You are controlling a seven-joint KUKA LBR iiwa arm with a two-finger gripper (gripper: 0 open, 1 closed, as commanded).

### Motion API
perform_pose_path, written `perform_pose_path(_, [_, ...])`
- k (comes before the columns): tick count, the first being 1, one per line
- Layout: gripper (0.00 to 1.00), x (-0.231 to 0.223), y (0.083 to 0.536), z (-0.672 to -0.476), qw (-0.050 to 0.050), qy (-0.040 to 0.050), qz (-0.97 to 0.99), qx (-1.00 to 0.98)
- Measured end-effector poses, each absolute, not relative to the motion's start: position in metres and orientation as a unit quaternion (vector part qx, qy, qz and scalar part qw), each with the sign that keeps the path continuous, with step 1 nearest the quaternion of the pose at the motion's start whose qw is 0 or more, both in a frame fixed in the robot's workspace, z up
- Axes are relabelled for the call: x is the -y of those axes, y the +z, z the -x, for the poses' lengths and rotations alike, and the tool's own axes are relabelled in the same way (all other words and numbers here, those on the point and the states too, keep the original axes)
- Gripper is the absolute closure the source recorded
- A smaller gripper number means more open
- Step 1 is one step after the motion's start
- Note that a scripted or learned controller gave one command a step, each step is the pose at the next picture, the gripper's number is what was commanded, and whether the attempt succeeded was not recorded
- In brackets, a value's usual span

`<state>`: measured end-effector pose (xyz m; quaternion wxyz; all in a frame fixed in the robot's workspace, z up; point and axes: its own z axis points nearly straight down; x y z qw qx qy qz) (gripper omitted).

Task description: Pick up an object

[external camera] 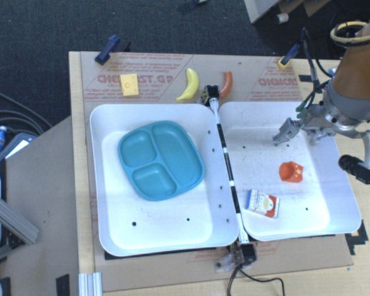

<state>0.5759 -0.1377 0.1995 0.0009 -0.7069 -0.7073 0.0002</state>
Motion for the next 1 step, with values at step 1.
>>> perform_pose_path(1, [0.00,0.1921,0.0845,-0.6130,0.000,0.0004,0.707,0.707])
